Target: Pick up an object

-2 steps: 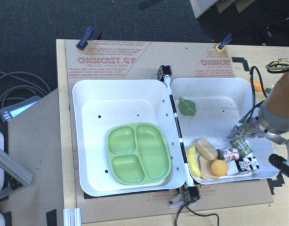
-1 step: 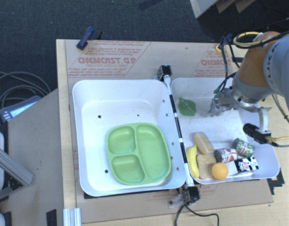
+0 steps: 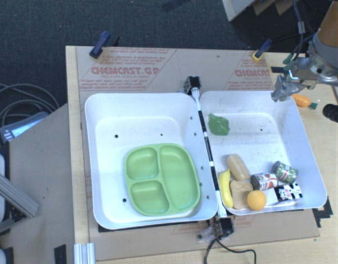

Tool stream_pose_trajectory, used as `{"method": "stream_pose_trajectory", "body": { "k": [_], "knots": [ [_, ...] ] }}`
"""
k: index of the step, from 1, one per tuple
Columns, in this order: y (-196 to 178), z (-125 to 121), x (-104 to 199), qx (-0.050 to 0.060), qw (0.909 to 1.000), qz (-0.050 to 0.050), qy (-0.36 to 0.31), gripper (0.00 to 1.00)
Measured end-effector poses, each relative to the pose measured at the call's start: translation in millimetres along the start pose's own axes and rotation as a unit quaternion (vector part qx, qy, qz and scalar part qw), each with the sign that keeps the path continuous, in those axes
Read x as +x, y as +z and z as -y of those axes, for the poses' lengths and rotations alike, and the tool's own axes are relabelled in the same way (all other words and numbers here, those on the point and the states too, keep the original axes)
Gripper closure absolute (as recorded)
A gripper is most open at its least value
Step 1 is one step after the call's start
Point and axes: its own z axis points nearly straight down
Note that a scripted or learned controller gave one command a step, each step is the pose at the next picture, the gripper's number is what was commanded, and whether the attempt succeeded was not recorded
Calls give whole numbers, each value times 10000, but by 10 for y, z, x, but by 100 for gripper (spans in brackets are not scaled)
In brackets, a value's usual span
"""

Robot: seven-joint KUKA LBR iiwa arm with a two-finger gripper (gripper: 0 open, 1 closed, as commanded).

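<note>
Hovering above the far right corner of the right bin (image 3: 301, 142), my pincer (image 3: 283, 91) holds nothing, though I cannot tell how wide it stands. That bin holds a green lump (image 3: 218, 125) alone, and clustered nearest: banana (image 3: 224, 188), orange (image 3: 256, 200), can (image 3: 284, 171). A green divided tray (image 3: 161, 179) lies in the left bin (image 3: 103, 125).

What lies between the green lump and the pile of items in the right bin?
Bare white bin floor in the camera view: nothing lies between the green lump and the pile.
</note>
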Motion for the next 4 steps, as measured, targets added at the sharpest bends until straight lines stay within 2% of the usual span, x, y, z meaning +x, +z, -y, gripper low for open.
{"method": "stream_pose_trajectory", "body": {
  "k": [1, 2, 3, 4],
  "knots": [
    [12, 6, 2, 14, 10000, -4, 3, 0],
    [599, 1018, 507, 23, 10000, -10, 6, 0],
    [875, 956, 712, 30, 10000, -14, 4, 0],
    [873, 1007, 825, 30, 10000, -14, 6, 0]
  ]
}}
